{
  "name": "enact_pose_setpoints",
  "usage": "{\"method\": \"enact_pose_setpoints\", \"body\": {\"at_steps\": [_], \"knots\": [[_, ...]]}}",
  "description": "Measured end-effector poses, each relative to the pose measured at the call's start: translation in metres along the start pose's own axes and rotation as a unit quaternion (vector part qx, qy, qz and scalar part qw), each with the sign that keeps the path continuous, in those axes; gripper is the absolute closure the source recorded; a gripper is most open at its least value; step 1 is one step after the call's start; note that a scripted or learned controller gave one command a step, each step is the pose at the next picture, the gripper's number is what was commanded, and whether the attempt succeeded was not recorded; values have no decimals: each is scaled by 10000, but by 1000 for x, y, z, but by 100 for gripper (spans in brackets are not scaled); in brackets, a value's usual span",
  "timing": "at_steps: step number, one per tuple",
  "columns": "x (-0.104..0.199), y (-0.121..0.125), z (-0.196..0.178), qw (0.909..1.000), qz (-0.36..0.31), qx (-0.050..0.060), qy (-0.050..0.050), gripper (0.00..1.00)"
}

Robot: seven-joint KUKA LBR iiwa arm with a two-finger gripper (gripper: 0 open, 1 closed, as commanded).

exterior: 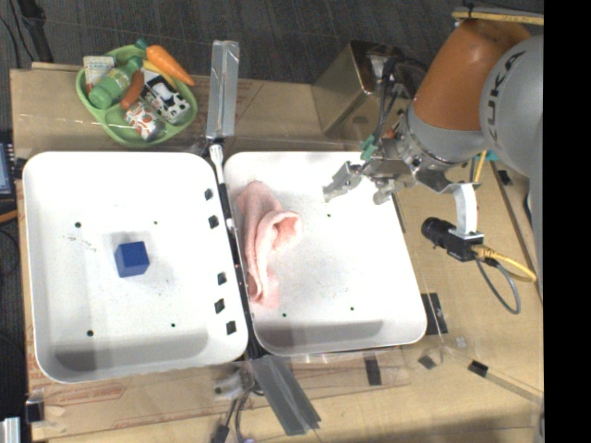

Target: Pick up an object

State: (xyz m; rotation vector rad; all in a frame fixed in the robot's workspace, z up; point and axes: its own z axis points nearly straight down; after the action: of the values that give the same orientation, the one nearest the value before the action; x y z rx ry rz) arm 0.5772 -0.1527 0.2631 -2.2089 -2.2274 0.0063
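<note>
1. Pink and soft, a cloth (261, 238) lay crumpled at the left side of the right bin (369, 293), close against the wall that divides the two bins. It ran from far to near in a loose fold, with nothing else touching it.

2. Blue cube (132, 257): the other candidate sat alone in the left bin (55, 210), left of that bin's middle and well apart from the cloth.

3. Progress, as a judgement: nothing had been lifted. Both things rested on the bin floors, so the approach, the grasp and the lift were all left to do.

4. The gripper (349, 179) hung over the far part of the right bin, right of the cloth and apart from it. Nothing lay between its fingers. I could not tell how far the jaws stood open; the fingers were too small and too cluttered by cables to read.

5. The arm (471, 81) reached in from the right, its orange band above the wrist, with the wrist turned so the gripper pointed left toward the cloth. The cloth looked the nearer target.

6. Beyond the bins, a green bowl (97, 109) of toy food stood at the far left of the bench.
</note>
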Motion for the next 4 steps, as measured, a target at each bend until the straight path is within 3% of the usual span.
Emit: {"method": "enact_pose_setpoints", "body": {"at_steps": [1, 2, 3, 4], "knots": [[32, 50, 96, 9986, 525, 4, 2, 0], [33, 50, 86, 9987, 504, 17, 6, 100], [33, 50, 86, 9987, 504, 17, 6, 0], [26, 50, 171, 10000, 79, -15, 2, 0]]}}
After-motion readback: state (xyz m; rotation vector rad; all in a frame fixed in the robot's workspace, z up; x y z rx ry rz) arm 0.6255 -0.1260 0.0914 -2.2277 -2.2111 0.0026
